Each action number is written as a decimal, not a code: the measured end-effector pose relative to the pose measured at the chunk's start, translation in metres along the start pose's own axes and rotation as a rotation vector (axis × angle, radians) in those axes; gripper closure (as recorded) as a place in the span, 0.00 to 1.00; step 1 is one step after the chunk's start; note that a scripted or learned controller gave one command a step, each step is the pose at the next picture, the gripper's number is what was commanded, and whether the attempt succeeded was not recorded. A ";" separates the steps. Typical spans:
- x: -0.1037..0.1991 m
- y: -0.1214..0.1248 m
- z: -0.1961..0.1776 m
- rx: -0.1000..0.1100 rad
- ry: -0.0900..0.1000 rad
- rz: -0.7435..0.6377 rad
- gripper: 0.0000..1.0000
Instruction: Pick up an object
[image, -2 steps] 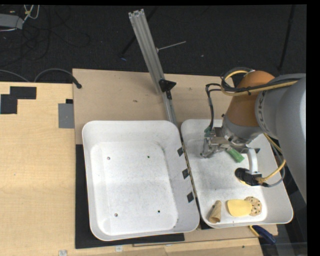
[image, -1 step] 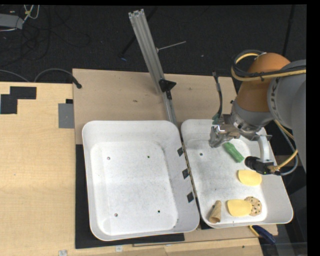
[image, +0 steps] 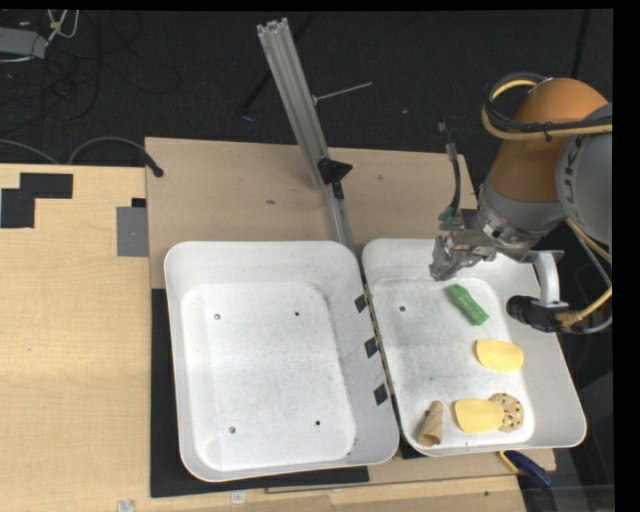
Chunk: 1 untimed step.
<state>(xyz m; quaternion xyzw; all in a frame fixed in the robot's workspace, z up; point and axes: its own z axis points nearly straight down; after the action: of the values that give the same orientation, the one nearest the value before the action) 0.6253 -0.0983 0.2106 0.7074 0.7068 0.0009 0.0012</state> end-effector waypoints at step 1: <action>0.054 0.009 -0.008 0.003 0.003 -0.005 1.00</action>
<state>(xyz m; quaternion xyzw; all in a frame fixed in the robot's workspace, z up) 0.6341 -0.0442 0.2188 0.7056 0.7086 0.0007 -0.0010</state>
